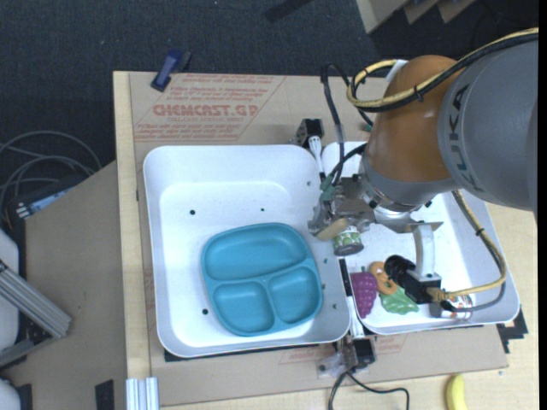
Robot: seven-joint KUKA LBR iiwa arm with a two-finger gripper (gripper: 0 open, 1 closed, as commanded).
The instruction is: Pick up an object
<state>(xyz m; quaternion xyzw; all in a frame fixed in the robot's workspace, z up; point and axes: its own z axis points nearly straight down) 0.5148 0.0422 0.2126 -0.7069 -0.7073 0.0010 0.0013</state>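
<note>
My gripper [335, 219] hangs over the inner edge of the right bin [479, 229], close to the wall between the two bins. A small round greenish object [348, 243] sits right under it, touching or nearly touching it. A purple bunch of grapes [363, 289] lies in the right bin's near left corner. Beside the grapes are a small orange piece [377, 269] and a yellow and green toy [395, 301]. The arm's bulk hides most of the right bin.
The left bin [171, 186] holds a blue divided plate [261, 277] in its near half. A small blue object [170, 69] lies off the bench's far left corner. A yellow thing [455, 393] lies in front of the bins at the right.
</note>
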